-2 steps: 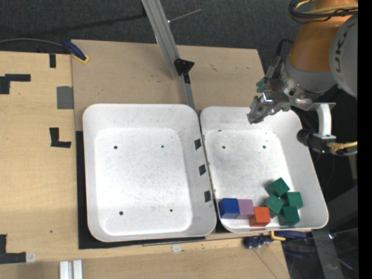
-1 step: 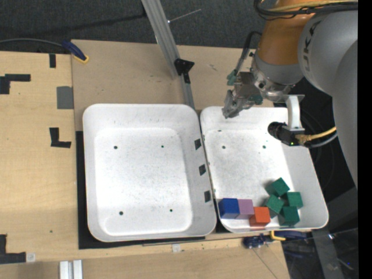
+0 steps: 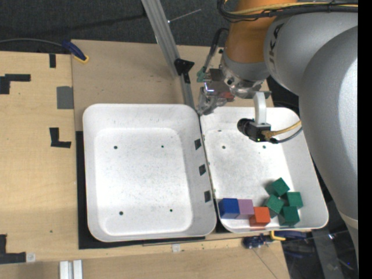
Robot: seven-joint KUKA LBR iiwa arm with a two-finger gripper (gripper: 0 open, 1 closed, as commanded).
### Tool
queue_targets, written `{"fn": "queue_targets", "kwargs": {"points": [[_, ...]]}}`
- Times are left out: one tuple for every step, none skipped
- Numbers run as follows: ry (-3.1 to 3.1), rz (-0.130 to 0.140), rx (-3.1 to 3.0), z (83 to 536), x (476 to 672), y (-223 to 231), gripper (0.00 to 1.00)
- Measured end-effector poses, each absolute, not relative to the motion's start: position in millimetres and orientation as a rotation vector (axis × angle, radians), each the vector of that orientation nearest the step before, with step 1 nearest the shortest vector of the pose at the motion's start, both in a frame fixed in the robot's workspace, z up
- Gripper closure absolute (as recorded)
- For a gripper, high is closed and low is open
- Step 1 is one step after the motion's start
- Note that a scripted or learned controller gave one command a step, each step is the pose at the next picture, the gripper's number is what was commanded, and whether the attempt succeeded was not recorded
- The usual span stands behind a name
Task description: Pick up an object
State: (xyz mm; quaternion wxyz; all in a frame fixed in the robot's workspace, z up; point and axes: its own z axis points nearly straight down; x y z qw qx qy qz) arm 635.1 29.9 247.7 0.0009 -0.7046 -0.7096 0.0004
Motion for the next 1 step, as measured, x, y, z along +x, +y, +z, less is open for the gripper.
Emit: {"fn": "queue_targets", "kwargs": {"points": [[-2.227,0.001,-2.214,244.8,637.9,80.1,1.00]]}}
